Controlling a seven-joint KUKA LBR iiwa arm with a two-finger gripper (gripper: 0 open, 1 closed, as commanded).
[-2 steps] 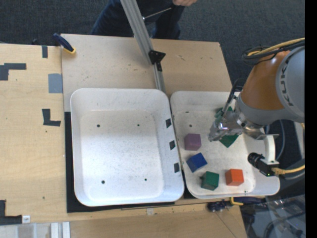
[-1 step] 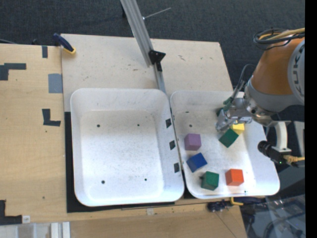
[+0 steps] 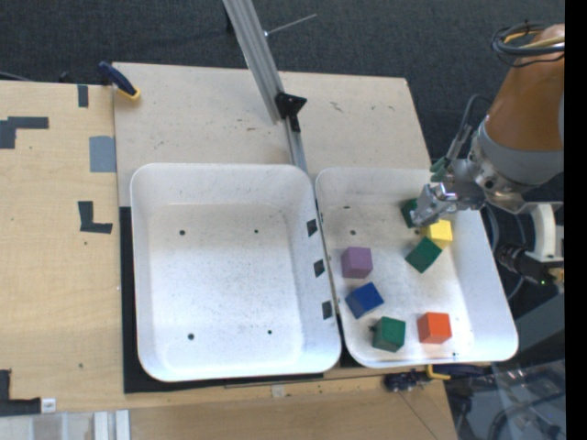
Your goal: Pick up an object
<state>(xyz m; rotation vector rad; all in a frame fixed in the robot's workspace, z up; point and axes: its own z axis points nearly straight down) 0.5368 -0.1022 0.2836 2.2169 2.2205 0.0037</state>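
My gripper [image 3: 427,209] hangs over the back right part of the right bin [image 3: 486,287], on the arm reaching in from the right. A dark green block [image 3: 408,213] shows just at its left side, partly hidden by it. A yellow cube [image 3: 441,233] lies right below the gripper, with a green cube [image 3: 423,255] touching it in front. Further forward sit a purple cube [image 3: 357,262], a blue cube [image 3: 364,299], another green cube [image 3: 389,333] and an orange cube [image 3: 435,327].
The left bin [image 3: 147,246] adjoins the right one along a raised shared rim. A slanted metal rail [image 3: 261,53] runs down from the back to the bins' junction. A wooden board [image 3: 55,246] lies to the left.
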